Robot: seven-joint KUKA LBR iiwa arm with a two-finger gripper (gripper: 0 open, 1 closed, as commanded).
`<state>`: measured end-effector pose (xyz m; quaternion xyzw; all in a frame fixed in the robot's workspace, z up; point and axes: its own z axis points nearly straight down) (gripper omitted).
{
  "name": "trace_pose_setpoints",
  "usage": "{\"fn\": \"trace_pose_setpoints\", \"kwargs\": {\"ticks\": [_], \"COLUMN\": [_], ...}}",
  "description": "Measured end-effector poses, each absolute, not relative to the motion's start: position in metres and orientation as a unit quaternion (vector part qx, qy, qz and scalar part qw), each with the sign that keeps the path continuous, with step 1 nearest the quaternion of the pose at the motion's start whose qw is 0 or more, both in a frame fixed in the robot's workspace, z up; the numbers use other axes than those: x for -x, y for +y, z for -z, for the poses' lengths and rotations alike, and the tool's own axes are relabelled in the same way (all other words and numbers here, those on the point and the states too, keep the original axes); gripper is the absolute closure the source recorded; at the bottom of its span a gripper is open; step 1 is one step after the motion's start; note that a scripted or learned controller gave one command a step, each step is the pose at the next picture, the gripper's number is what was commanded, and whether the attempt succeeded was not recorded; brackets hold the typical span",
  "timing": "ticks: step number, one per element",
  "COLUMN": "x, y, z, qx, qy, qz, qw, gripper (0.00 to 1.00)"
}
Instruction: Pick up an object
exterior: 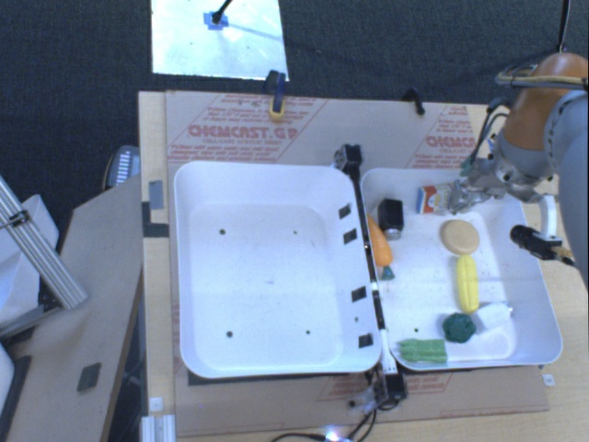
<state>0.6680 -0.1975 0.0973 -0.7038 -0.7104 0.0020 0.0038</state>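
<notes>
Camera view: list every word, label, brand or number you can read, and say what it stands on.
"CHEMCAST GP": red print on the brown protective sheet behind the left bin.
"CHEMCAST": the same red print on that sheet behind the right bin, partly cut off by the arm.
Small red, white and blue carton in the right bin: its print is too small to read.

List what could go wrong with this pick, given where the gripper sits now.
1. The gripper hangs between the small red and white box and the tan round disc, so a descent may nudge either without catching it.
2. It is close to the right bin's far wall and could clip it.
3. The disc looks flat and low, so the fingers may slide over it.
</notes>
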Motion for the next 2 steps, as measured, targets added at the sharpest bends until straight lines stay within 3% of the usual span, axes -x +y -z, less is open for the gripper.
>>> {"fn": "trace_pose_setpoints", "kwargs": {"ticks": [1, 2], "x": [-0.599, -0.493], "y": [-0.172, -0.151], "z": [-0.091, -0.084], "qx": [0.707, 0.708], "qy": [-0.707, -0.707], "qz": [0.0042, -0.0012], "qw": [-0.008, 0.004], "gripper": [1.00, 1.00]}}
